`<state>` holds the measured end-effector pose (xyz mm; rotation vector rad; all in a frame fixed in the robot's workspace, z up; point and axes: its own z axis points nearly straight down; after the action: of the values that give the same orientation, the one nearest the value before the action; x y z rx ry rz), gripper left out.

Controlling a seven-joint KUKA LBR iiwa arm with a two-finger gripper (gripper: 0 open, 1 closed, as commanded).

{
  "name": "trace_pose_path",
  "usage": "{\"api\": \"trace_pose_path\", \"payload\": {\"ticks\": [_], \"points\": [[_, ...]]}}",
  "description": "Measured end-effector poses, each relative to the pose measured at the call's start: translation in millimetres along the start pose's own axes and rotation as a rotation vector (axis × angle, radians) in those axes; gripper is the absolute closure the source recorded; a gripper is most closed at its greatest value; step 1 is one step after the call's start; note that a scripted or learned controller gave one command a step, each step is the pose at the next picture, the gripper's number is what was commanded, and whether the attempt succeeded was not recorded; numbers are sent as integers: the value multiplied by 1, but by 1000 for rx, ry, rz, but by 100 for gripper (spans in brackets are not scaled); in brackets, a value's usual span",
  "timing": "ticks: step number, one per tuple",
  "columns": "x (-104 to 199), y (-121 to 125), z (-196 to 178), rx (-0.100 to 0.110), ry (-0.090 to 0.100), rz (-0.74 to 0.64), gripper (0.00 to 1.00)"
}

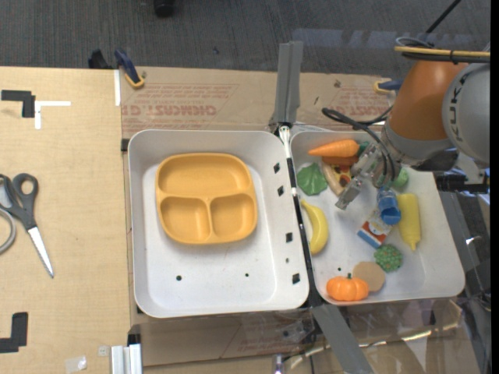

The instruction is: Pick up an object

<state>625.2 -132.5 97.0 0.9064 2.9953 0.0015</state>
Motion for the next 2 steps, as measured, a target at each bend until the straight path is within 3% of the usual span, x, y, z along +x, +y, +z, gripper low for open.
{"api": "trace_pose_path", "payload": {"ticks": [1,2], "points": [[74,-102,-1,3,1,201,0],[113,-91,-1,1,-1,281,0]]}}
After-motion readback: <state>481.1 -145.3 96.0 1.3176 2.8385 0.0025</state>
